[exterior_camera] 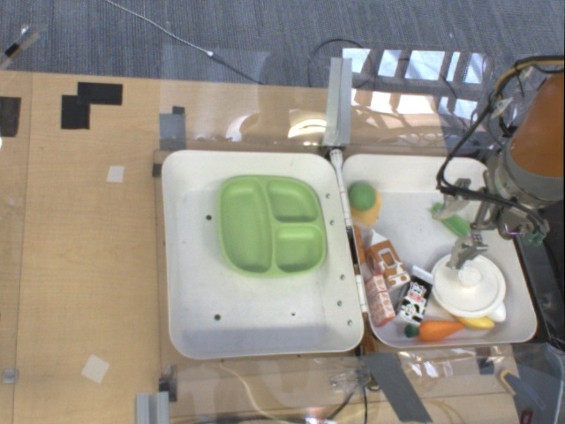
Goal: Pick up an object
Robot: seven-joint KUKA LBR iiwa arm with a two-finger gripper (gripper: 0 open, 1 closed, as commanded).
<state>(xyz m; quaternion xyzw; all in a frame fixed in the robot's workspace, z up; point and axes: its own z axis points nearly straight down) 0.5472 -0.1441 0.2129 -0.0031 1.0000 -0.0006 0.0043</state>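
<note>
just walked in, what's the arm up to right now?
The arm reaches in from the right, with its gripper low over the white bowl in the right bin. Nothing is visibly held yet. That bin also holds a green and yellow toy, a brown carton, a black and white carton, a carrot and a banana. The left bin holds a green divided plate.

The grey arm with its orange band (538, 140) enters at three o'clock and angles down toward nine o'clock. Black cables loop round its wrist. Its metal two-finger end effector (465, 256) hangs low, pointing toward seven o'clock; the fingers are too small and blurred to judge.
</note>
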